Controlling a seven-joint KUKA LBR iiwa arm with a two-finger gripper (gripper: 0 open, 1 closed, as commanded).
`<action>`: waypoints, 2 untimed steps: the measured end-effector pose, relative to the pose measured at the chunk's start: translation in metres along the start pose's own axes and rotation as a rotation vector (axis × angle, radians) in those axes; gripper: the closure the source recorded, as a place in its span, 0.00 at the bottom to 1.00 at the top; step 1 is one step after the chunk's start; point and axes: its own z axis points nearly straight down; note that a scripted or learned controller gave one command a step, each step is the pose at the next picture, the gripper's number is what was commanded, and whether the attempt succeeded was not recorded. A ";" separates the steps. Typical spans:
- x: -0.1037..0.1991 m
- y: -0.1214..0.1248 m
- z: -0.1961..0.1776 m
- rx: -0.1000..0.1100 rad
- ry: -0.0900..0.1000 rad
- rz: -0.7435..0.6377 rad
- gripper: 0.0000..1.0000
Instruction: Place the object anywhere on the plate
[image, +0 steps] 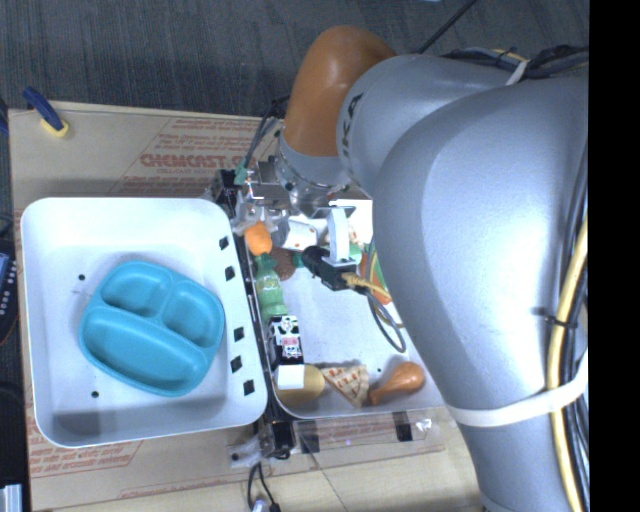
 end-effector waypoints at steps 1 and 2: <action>0.069 -0.034 0.000 0.000 -0.002 -0.016 1.00; 0.067 -0.034 0.000 -0.001 -0.004 -0.014 0.00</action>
